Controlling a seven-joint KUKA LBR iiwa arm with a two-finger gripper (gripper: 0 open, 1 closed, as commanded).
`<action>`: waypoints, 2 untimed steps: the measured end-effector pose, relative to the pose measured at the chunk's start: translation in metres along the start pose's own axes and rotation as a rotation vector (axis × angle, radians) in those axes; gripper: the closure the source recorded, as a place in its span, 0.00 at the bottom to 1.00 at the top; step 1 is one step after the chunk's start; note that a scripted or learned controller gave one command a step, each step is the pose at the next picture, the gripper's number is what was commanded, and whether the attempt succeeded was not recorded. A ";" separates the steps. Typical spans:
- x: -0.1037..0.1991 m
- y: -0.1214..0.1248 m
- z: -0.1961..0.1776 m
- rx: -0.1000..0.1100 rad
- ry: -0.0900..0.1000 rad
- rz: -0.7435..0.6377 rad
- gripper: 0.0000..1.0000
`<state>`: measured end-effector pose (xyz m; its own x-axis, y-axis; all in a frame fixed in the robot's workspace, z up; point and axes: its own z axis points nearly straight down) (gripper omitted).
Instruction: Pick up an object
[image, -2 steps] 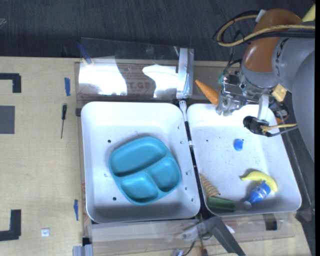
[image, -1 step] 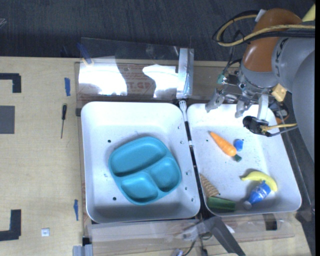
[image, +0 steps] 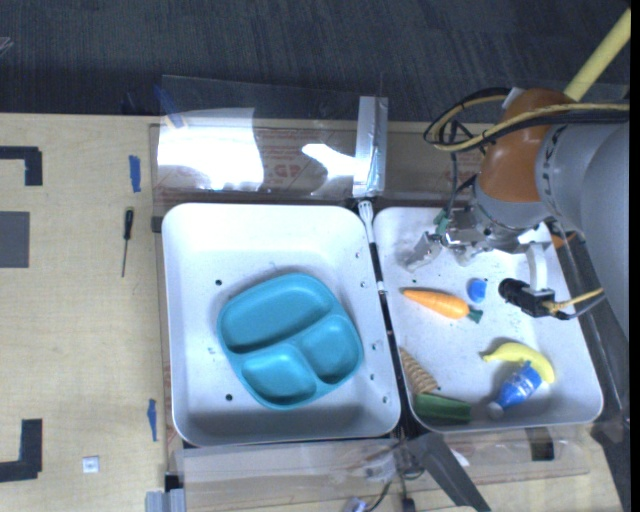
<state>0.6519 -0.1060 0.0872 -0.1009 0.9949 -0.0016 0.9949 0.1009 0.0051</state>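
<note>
Overhead, end effector (image: 428, 250) state unclear, two white bins (image: 200, 240), tan bench (image: 70, 330)

The arm (image: 590, 170) is cut off by the right edge. The gripper (image: 432, 247) is too small for its state to be judged. The bottle's (image: 520, 385) label cannot be read.

No legible text or labels — bins, bench alike

two bins (image: 190, 230), one tray (image: 290, 340) (blue), one carrot (image: 437, 303), one banana (image: 517, 354)
</note>
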 end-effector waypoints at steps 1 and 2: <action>-0.022 -0.006 0.001 0.002 0.000 0.047 0.00; -0.022 -0.003 -0.012 -0.006 -0.002 0.046 1.00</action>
<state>0.6513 -0.1283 0.0996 -0.0550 0.9985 -0.0030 0.9984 0.0550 0.0114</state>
